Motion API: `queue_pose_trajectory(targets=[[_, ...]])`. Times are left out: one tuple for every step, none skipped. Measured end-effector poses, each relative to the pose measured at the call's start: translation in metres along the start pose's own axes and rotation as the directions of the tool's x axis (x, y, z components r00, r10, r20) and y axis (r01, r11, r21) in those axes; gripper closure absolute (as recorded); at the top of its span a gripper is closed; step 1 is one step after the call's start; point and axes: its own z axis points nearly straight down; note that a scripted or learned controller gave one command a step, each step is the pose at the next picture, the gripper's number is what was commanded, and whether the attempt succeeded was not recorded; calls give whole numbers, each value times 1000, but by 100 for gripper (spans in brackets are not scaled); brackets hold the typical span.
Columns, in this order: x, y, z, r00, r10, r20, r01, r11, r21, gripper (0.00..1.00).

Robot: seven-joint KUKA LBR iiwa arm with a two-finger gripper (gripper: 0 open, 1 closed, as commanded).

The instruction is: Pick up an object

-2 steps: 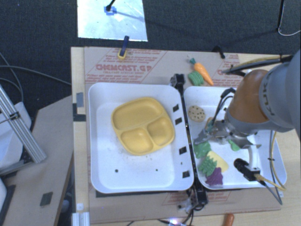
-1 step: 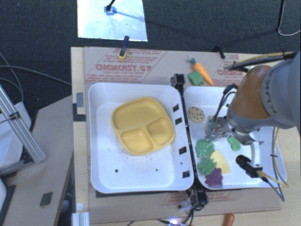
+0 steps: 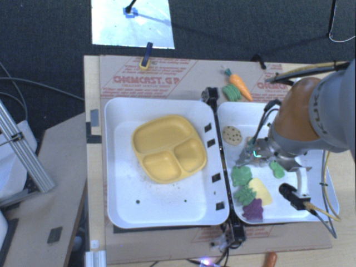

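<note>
Hovering low in right bin (image 3: 317,218), gripper (image 3: 248,156) sits at 12 o'clock above green toy (image 3: 241,175), likely lining up grasp; finger state: cannot tell.

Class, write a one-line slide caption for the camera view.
KUKA arm's end effector hovers over toy foods in the right bin; a yellow divided plate sits in the left bin.

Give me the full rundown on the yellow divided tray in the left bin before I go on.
The yellow divided tray looks like matte moulded plastic, a rounded square with three compartments: one large along the far side, two smaller nearer the camera. It lies flat and right way up, turned slightly askew, on the floor of the left bin, about mid-bin and clear of the walls. Nothing sits in its compartments. The gripper is over the right bin, apart from it.
</note>
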Motion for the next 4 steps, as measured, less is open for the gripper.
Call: queue_pose_trajectory(targets=[[0, 1, -11, 1000, 0, 0, 0, 1000, -2, 100], [0, 1, -10, 1000, 0, 0, 0, 1000, -2, 0], [0, 2, -21, 1000, 0, 0, 0, 1000, -4, 100], [93, -23, -109, 1000, -12, -2, 12, 1000, 0, 100]])
